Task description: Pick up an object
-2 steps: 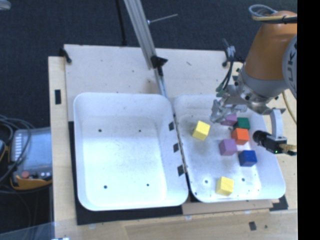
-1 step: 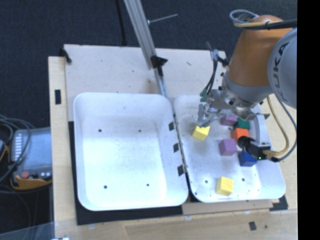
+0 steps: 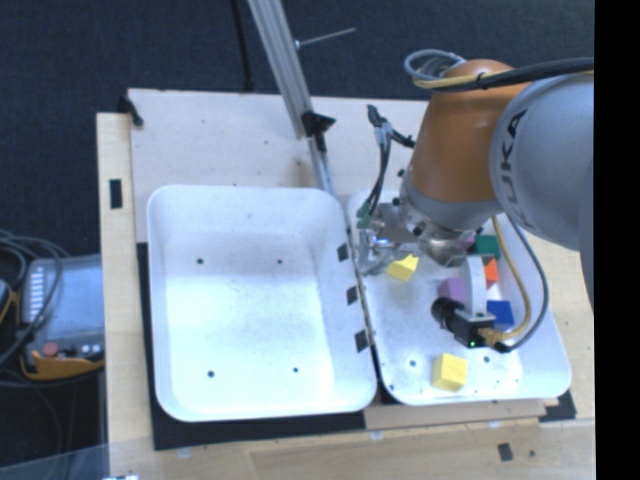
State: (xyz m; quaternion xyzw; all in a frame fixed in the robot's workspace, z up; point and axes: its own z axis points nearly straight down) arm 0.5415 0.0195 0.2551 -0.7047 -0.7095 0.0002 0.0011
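The gripper [image 3: 375, 240] is hanging low in the right bin [image 3: 535, 373], near the middle of the frame, close to the wall where the two bins meet. It is too hidden under the big arm [image 3: 520, 158] to tell if it is wide, narrow or holding something. A small yellow block [image 3: 402, 268] is lying just beside it, a little lower and to the right. Whether the two are touching is not clear.

Further right, a purple thing [image 3: 455, 290], a blue block [image 3: 500, 314], an orange piece [image 3: 491, 269] and a green piece [image 3: 487, 243] are sitting close together, partly under the arm. A second yellow block [image 3: 450, 371] is lying alone near the lower edge of that bin.

The left bin [image 3: 250, 298] is taking up the middle left of the frame. A metal pole [image 3: 280, 53] is slanting up toward the top. A grey box [image 3: 62, 303] with cables is sitting at the far left, off the bench [image 3: 200, 138].
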